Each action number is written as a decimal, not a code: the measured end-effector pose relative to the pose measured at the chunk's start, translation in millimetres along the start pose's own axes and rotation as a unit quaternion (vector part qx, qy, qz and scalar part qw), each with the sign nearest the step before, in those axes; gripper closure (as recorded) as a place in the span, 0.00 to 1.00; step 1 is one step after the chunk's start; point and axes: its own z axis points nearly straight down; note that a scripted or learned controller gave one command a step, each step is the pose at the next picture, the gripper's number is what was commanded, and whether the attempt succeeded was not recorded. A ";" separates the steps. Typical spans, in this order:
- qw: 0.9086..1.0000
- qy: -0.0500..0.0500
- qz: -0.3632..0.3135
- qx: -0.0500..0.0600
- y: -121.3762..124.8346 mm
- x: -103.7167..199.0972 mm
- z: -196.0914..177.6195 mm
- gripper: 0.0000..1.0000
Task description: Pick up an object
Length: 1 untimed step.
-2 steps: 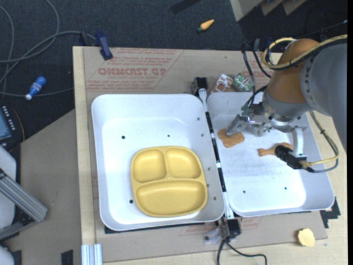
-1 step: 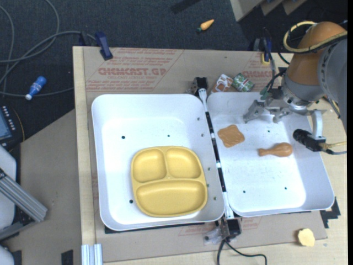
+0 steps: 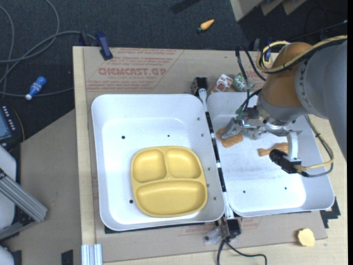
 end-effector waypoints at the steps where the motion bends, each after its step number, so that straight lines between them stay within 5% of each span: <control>1: 1.000 -0.002 0.002 -0.003 3.3 -6.9 -1.0 0.00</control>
